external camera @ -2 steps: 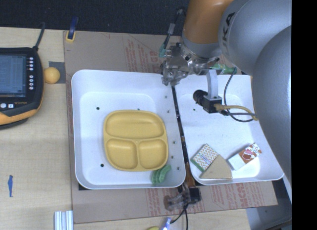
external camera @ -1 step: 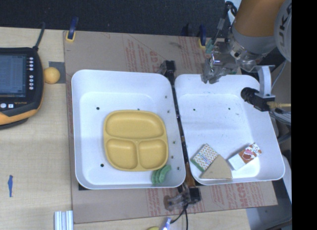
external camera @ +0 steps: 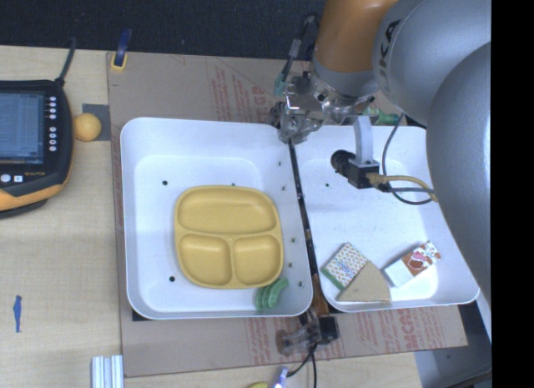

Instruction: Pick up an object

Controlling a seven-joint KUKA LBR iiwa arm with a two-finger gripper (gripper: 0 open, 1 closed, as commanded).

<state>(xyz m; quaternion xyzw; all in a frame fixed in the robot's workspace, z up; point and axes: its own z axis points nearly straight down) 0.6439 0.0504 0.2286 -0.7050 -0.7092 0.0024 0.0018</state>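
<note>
My gripper (external camera: 294, 121) hangs over the back end of the divide between the two white bins, below the orange wrist band; nothing shows between its fingers. In the left bin (external camera: 150, 148) lies a yellow three-compartment plate (external camera: 227, 234) with a small green object (external camera: 270, 295) at its front right corner. The right bin (external camera: 405, 299) holds a green patterned packet (external camera: 344, 265), a tan triangular piece (external camera: 365, 287) and a white and red packet (external camera: 415, 263) along its front edge, all well in front of the gripper.
A black and yellow teach pendant (external camera: 29, 146) lies on the bench at the far left, with a yellow ball (external camera: 87, 126) beside it. A black cable and fitting (external camera: 357, 169) hang over the right bin. The grey arm covers the upper right.
</note>
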